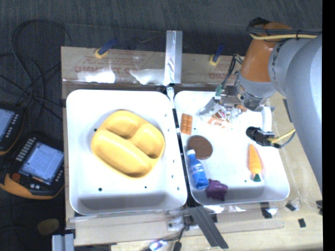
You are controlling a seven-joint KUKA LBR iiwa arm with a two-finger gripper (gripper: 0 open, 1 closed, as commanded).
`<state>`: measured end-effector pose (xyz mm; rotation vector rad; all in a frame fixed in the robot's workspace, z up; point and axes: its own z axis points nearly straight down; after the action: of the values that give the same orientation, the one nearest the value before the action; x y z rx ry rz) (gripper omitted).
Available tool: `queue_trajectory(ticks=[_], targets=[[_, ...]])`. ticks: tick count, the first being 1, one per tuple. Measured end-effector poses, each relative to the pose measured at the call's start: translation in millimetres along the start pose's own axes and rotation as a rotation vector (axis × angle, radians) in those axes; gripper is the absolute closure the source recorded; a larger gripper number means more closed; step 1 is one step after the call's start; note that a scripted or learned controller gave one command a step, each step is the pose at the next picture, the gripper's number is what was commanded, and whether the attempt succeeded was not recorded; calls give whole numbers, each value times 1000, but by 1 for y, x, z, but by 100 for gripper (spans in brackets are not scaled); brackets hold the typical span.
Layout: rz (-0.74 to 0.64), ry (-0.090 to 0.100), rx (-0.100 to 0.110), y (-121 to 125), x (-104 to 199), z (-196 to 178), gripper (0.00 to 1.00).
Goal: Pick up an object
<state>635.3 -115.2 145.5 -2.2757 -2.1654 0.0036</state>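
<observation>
Two bins: side by side.
Left bin (78,109): held a yellow lump (127,143).
Right bin (277,187): orange block (186,123), brown disc (200,146), blue bottle (197,169), purple piece (216,189), carrot (254,162).
Gripper (226,106): hovered at the far rim, well apart from the carrot; jaws' state, cannot tell.

Dark grey carpet floor (104,9) — black cables (31,61) trailing left, wooden bench (70,61), two handheld pendants (36,166) alongside.

text: none legible — cardboard sheet (120,67) print too faint | blue bottle (197,170) label — unreadable
</observation>
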Motion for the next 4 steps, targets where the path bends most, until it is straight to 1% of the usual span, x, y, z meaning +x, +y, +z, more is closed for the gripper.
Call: queue_trajectory(ticks=[1,2,3,4], targets=[[-35,-2,0,-43,-87,-47,0],[-83,8,-6,-57,-96,49,0],[-218,6,-28,-104,-103,52,0],[-216,-1,-26,-104,-106,43,100]])
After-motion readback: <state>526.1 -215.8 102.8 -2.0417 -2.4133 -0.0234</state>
